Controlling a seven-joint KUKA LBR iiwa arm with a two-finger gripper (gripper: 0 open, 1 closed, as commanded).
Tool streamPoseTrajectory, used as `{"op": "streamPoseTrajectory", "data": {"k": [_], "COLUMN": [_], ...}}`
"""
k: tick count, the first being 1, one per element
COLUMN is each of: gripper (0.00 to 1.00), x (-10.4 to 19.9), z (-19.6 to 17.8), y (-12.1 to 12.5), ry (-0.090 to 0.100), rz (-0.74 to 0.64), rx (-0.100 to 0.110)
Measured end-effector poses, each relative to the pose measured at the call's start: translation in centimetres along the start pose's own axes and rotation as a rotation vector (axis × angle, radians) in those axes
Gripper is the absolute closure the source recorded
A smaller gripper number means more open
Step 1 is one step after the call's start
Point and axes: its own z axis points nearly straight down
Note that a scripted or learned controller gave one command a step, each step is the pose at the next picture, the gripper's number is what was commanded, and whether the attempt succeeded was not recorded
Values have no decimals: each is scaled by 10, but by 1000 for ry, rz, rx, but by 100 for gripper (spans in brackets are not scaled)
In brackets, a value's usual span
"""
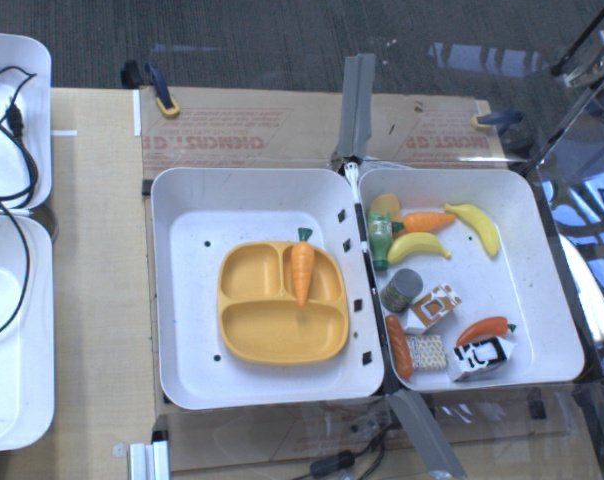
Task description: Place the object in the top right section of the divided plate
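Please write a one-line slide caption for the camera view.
A toy carrot lies in the top right section of the yellow divided plate in the left bin.

A pale grey piece (586,62), crossed by thin dark struts, is seen at the upper right corner of the camera view. Whether it belongs to the arm cannot be told: no orange band is made out on it. No pose of arm or wrist can be read from it.
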Motion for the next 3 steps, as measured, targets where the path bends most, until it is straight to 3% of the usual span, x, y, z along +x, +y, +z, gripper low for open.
{"op": "streamPoseTrajectory", "data": {"k": [3], "gripper": [0], "x": [-2], "z": [0], "y": [0], "ry": [0], "rz": [-199], "rx": [0]}}
